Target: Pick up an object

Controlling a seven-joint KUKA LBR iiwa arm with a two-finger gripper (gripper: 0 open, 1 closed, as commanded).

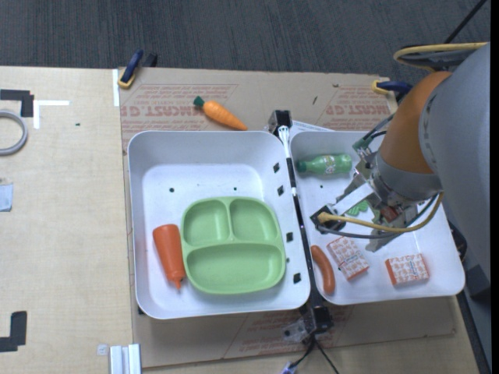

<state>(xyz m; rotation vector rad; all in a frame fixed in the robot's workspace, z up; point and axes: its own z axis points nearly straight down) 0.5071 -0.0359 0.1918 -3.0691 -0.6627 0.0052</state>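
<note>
— Where is the tool?
— Low over the middle of the right bin, on the arm that reaches in from the right. I cannot tell whether the tool is apart or together; the wrist hides it.
— What lies around it?
— A green bottle on its side at the far end of that bin. A reddish sausage sits by the near left wall, with a red-and-white carton just right of it. A second carton is near the right corner. A green-and-white thing, perhaps a packet, lies partly under the tool.
— And the left bin?
— A green divided plate, with an orange stick-shaped piece just left of it. A toy carrot lies on the surface beyond the far wall
</note>
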